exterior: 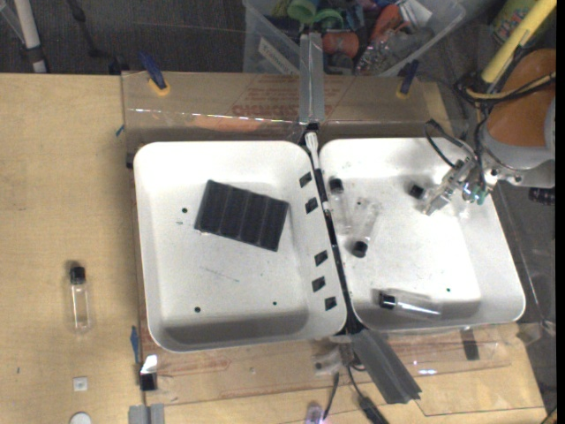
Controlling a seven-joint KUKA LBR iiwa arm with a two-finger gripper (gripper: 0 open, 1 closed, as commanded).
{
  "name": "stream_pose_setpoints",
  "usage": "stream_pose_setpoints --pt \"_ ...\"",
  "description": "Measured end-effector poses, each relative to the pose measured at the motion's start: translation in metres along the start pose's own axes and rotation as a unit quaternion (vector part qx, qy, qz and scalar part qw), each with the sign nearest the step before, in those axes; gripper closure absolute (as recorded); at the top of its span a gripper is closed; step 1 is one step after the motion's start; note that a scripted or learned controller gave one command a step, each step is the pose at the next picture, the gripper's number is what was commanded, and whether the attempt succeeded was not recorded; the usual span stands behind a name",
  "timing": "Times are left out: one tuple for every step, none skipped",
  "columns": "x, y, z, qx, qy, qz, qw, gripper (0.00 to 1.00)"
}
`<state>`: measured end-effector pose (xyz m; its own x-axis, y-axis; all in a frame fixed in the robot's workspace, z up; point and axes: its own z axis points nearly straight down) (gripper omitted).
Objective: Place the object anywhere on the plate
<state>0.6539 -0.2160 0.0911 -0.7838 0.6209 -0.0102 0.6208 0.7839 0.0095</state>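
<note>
The gripper [439,194] hangs low over the upper part of the right bin [494,272], entering from the right. Whether it is apart or together cannot be told at this slant, and nothing can be seen clamped in it.

Clear vials with dark caps lie in that bin: two [353,223] just to the gripper's left, and one vial [408,303] below it near the front wall, its long axis running nearly left to right, cap to the left.

The plate [242,215], a dark ribbed rectangle, lies well to the gripper's left in the left bin [168,307], past the divider.

Judgement: no object is secured; carrying leftward comes afterwards.

Another vial [79,297] lies on the desk [53,166], far left.
</note>
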Motion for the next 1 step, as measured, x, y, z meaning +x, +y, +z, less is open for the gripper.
stream_pose_setpoints --pt "0.046 0.0349 0.0006 0.001 0.001 -0.209 0.9779 1.0"
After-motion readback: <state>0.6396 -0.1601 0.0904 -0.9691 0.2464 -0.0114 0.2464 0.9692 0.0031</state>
